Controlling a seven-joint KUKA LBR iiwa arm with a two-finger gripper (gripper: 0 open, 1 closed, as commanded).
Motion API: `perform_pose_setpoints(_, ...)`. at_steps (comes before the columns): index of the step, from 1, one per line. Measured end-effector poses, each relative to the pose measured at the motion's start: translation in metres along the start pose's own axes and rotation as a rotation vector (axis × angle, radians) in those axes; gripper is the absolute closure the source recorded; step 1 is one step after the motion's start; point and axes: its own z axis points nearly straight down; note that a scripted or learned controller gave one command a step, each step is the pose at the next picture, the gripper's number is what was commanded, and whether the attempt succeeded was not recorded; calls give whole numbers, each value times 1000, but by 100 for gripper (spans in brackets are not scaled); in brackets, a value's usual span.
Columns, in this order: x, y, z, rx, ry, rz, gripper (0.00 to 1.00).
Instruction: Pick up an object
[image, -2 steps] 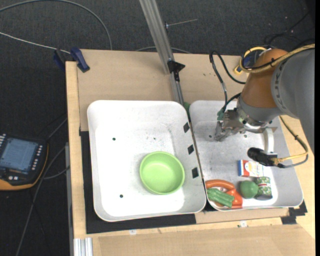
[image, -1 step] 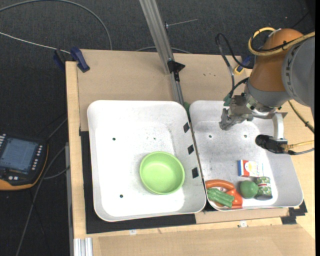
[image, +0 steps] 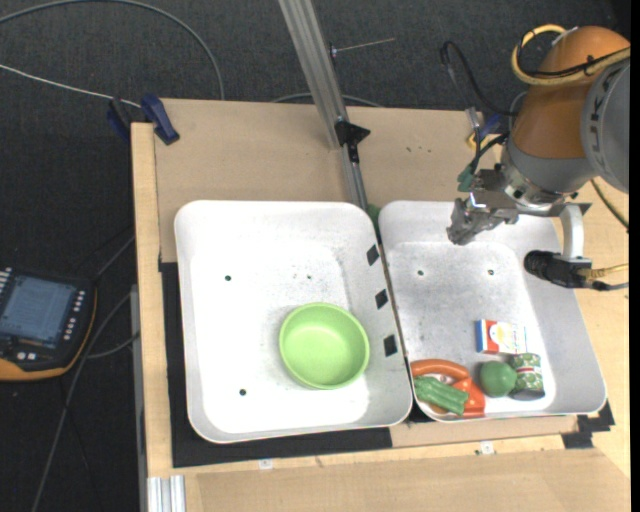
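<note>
Hard to make out: the gripper (image: 465, 232) is pointing down at the far edge of the right bin (image: 455, 300); its tip is reading as one dark lump, so I cannot tell whether it is released or clenched, and nothing is showing in it
Cut off: the arm (image: 570, 100) is running out of the picture at the top right corner, grey with an orange band
Floor: dark carpet is lying around the bench, with thin cables crossing it at the top left
Pendant: a handheld controller (image: 38, 320) is sitting on the carpet at the left edge of the picture
Bench: a pale wooden top (image: 250, 150) is carrying both bins; a blue clamp (image: 160, 118) is gripping its far left corner
Left bin (image: 260, 250): a white shallow tray, holding a light green bowl (image: 323, 346) near its near right corner, mouth up
Pole: a metal bar (image: 320, 70) is slanting down to the seam between the bins
Right bin, near edge: an orange and green toy (image: 445, 388) is lying at the near left corner; just right of it a green ball (image: 495, 378) is touching a small dark can (image: 528, 372); a small white carton (image: 498, 337) with red and blue print is lying just behind them
Gripper versus objects: well apart, at opposite edges of the right bin
</note>
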Motion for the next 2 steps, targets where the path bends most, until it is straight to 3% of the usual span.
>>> perform_pose_setpoints(1, 0, 1, -44, 0, 0, 0, 100)
perform_pose_setpoints(2, 50, -6, -51, 3, 1, -4, 100)
